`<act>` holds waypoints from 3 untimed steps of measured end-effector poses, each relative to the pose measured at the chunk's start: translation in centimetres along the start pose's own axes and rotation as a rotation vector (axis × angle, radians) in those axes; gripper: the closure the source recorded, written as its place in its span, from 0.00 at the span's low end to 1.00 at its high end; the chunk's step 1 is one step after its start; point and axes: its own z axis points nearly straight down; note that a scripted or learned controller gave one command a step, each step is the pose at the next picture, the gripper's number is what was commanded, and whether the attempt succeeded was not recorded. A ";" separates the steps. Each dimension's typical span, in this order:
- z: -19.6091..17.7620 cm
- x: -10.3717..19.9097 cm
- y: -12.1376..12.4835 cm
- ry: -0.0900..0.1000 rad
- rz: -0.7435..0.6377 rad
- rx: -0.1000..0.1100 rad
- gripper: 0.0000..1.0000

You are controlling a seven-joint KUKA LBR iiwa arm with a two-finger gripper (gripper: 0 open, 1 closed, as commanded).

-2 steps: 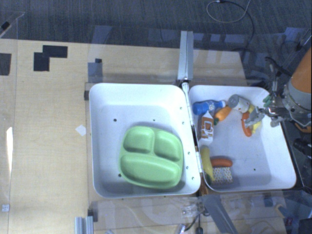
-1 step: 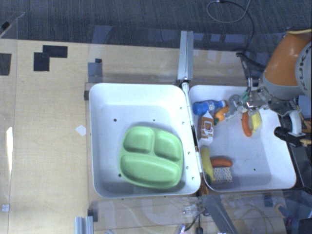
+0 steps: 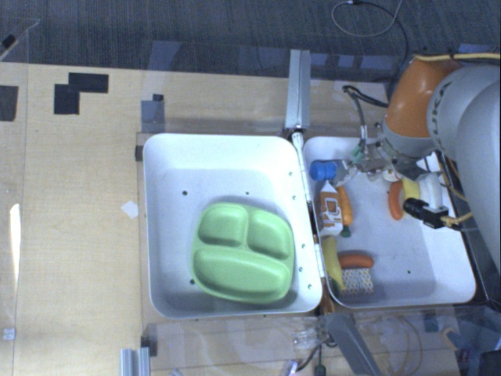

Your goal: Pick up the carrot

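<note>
The pale wooden bench [image 3: 78, 233] spans the view, and the grey arm [image 3: 470, 124] with its orange band [image 3: 411, 100] reaches in from the right, above the far right corner of the bins. The left bin [image 3: 168, 171] is the larger-looking of the two white bins and holds a green divided tray [image 3: 243, 251], which lies flat toward the bin's near side. The right bin [image 3: 438, 276] sits just beside it, the two rims meeting along a central divider. The gripper [image 3: 369, 161] hangs low over the far part of the right bin, amid cables and fittings, and I cannot tell whether the claw is open or closed; nothing is visibly held in it. The carrot [image 3: 395, 200], a short orange-red piece lying roughly lengthwise front to back, rests on the right bin's floor just to the near right of the gripper and apart from it. Along the bin's left wall lie a yellow banana [image 3: 332, 261], a small white carton [image 3: 331, 210] with an orange piece [image 3: 344, 206] touching its right side, a red sausage-like item [image 3: 356, 259] resting above a grey sponge-like pad [image 3: 358, 280], and a blue object [image 3: 322, 169] at the far left corner.
</note>
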 end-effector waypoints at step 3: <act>-1.2 0.9 -7.5 -0.002 -0.454 -0.013 1.00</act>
